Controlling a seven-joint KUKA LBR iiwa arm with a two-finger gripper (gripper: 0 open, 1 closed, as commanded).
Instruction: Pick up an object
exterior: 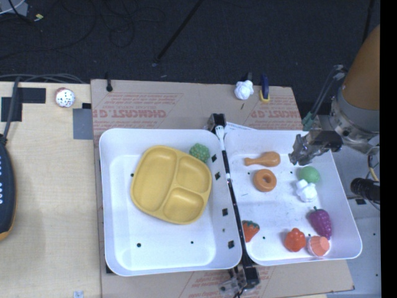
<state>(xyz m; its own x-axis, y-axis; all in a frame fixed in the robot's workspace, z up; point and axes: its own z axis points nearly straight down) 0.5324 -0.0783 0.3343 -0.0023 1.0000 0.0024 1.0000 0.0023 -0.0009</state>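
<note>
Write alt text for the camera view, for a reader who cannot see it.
The gripper hangs over the right bin, just above a green and white toy, with a drumstick, donut and grapes nearby. The left bin holds a yellow divided plate.

The gripper (pixel 300 156) hangs over the right bin (pixel 347 228), a drumstick (pixel 263 160) and doughnut (pixel 265 180) to its left, a broccoli floret (pixel 307 174) just beneath it.

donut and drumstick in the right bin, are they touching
Apart. The camera view shows white bin floor between the donut and the drumstick above it.
</note>
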